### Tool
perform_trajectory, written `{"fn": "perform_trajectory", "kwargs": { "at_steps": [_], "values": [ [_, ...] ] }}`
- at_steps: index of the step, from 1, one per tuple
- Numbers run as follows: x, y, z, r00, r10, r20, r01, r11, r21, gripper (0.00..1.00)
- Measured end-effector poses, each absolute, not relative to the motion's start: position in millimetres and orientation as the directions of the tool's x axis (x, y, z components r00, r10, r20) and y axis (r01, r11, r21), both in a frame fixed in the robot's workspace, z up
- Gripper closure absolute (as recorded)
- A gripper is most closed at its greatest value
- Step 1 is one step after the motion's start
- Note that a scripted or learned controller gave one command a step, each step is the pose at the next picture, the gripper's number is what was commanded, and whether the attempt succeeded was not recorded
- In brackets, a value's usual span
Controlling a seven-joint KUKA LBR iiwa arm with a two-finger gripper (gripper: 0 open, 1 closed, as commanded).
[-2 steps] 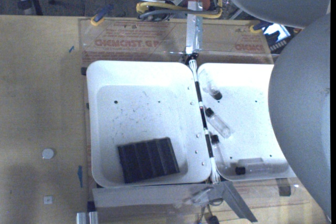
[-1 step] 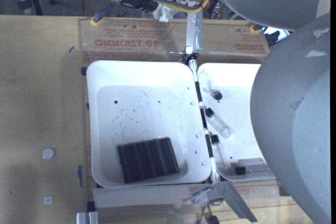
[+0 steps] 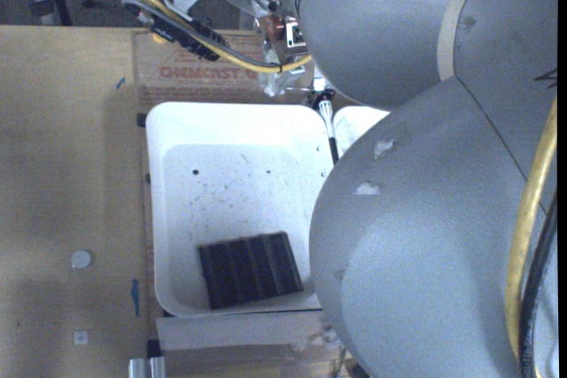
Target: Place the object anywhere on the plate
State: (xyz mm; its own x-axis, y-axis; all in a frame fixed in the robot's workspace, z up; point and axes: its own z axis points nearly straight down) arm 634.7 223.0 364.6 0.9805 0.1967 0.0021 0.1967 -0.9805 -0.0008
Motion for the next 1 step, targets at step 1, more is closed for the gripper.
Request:
{"fn": "perform_trajectory", "kwargs": {
  "at_steps": [1],
  "values": [
    [661.2, 223.3, 275.5, 0.949, 0.316, -0.001, 0.316, -0.949, 0.000, 1.00]
  ]
}}
